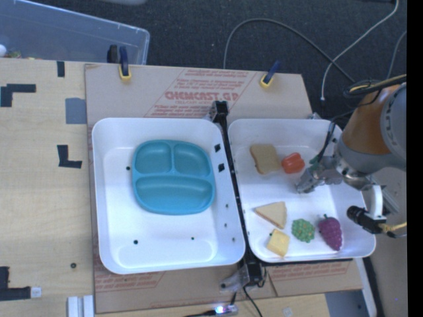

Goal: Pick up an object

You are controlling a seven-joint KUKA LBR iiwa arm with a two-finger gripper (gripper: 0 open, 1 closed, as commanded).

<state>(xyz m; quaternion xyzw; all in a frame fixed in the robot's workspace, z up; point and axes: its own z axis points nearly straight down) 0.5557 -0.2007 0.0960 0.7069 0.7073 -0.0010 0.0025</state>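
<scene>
The right bin (pixel 310 129) holds a tan bread slice (pixel 265 158), a red-orange tomato piece (pixel 293 162), a pale cheese wedge (pixel 273 212), a yellow cheese block (pixel 278 243), a green broccoli floret (pixel 303 230) and a purple grape bunch (pixel 330 232). My gripper (pixel 308 183) hangs low over the bin floor, just right of and below the tomato piece, with bare floor under it. Nothing shows between its tips.
The left bin (pixel 109 197) holds a blue divided plate (pixel 173 176). A black divider (pixel 228 170) runs between the bins. Two clamps (pixel 124 70) pin the cardboard sheet at the back. Cables loop behind the right bin.
</scene>
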